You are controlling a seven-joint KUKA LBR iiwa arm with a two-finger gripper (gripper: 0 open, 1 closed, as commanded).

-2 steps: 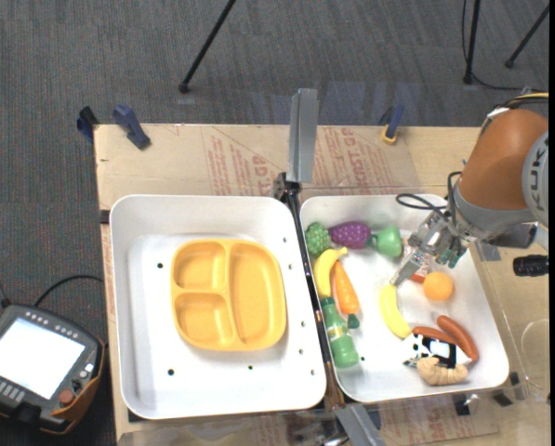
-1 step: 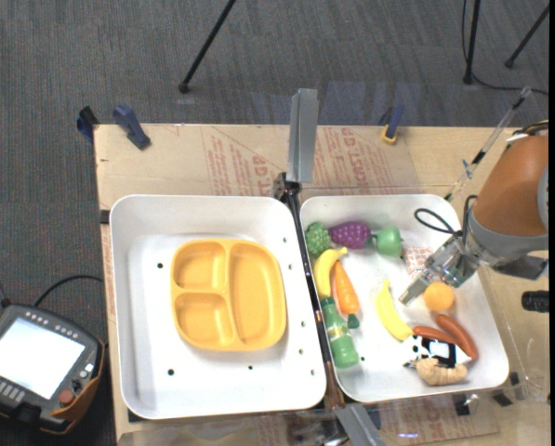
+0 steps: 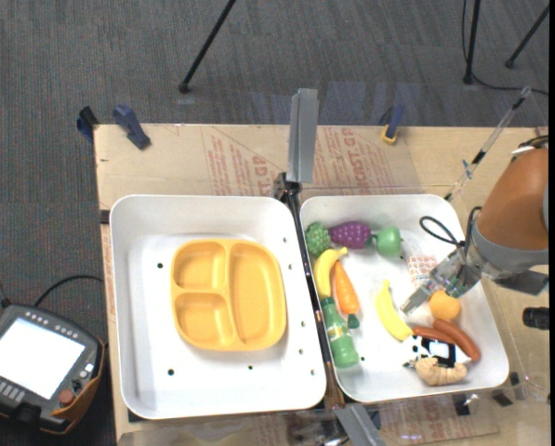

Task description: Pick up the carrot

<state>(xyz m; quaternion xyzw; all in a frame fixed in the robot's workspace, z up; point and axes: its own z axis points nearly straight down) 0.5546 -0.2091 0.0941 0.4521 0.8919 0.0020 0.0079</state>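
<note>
The carrot (image 3: pixel 345 289) is orange with a green stem end and lies lengthwise in the left part of the right bin (image 3: pixel 482 337), between a yellow banana (image 3: pixel 324 268) and a second banana (image 3: pixel 389 312). My gripper (image 3: pixel 428 293) reaches in from the right and hangs low over the bin's right half, right next to a small orange fruit (image 3: pixel 445 307). It is well to the right of the carrot, with the second banana between them. Nothing of the carrot is touched by it.
The right bin also holds purple grapes (image 3: pixel 350 233), a green fruit (image 3: pixel 387 241), a green bottle (image 3: pixel 341 339), a red sausage (image 3: pixel 451 338) and a tan ginger-like piece (image 3: pixel 441 372). A yellow divided plate (image 3: pixel 229 295) sits in the left bin (image 3: pixel 138 342).
</note>
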